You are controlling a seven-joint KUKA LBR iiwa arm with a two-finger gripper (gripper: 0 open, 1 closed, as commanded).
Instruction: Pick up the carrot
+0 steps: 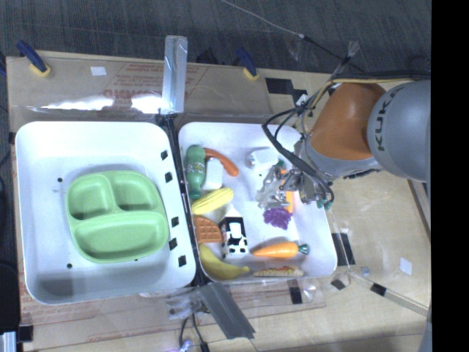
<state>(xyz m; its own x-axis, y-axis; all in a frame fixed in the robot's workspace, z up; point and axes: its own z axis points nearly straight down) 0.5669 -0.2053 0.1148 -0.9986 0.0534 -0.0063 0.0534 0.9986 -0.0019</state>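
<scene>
The carrot (275,249), orange with a green stub at its right end, lies flat near the front wall of the right bin (322,237). My gripper (282,186) hangs over the middle of that bin, a short way behind the carrot and apart from it. Directly under the gripper lie a bunch of purple grapes (277,215) and a small orange piece (289,199). The orange-banded wrist (344,123) hides the bin's back right corner.
The right bin also holds a green bottle (195,165), an orange-red pepper (223,161), corn (212,199), a waffle (207,230), a black-and-white cow toy (234,237) and a banana (222,267). A green divided plate (116,215) lies in the left bin (37,145).
</scene>
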